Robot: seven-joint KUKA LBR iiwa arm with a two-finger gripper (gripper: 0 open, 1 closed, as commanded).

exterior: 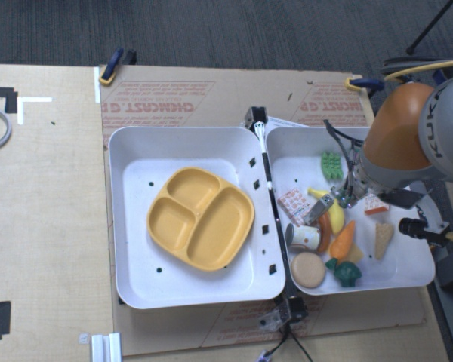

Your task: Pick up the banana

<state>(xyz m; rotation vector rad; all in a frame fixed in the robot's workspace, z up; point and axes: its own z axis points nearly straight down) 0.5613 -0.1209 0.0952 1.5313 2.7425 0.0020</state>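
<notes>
Beside the yellow divided plate (201, 218), which lies in the left bin (128, 225), the right bin (408, 274) is seen crowded with toy food. The banana (331, 211) is found well to the right of the plate, among the clutter near the middle of the right bin, with an orange carrot (343, 240) touching its lower right side and a white cup (303, 237) lying on its side just to its lower left. A round tan piece (309, 270) and a green broccoli (346, 272) are placed lower still. The gripper (341, 197) is lowered to the banana's upper end (the orange-banded wrist hides much of it), and whether it is clenched or released cannot be told.
</notes>
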